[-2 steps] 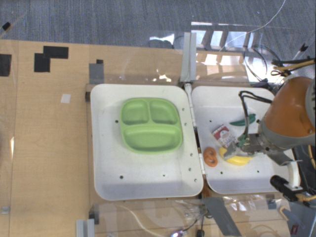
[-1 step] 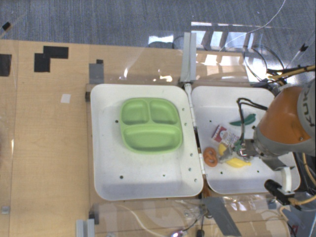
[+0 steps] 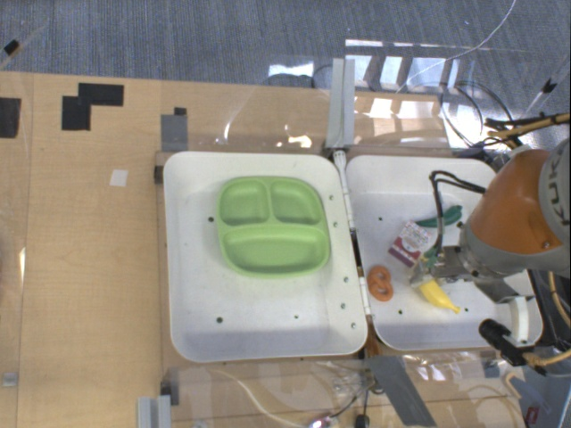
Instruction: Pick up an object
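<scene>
Wooden surface [image 3: 80, 239], two white bins. Arm reaches low into right bin [image 3: 393, 324], gripper [image 3: 434, 270] over yellow item [image 3: 437, 294], orange ring [image 3: 381, 283] nearby; grip state can't tell. Left bin [image 3: 192, 310] holds green divided plate [image 3: 272, 226].

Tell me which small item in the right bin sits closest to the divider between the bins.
The orange ring-shaped piece. It lies by the right bin's left wall, while the purple packet and yellow piece sit nearer the gripper.

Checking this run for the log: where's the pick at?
Done: arm has reached into the right bin. In hand: gripper sits low by the yellow object; a grasp can't be confirmed. Left: lifting something out. Orange item and small packet lie loose.
</scene>
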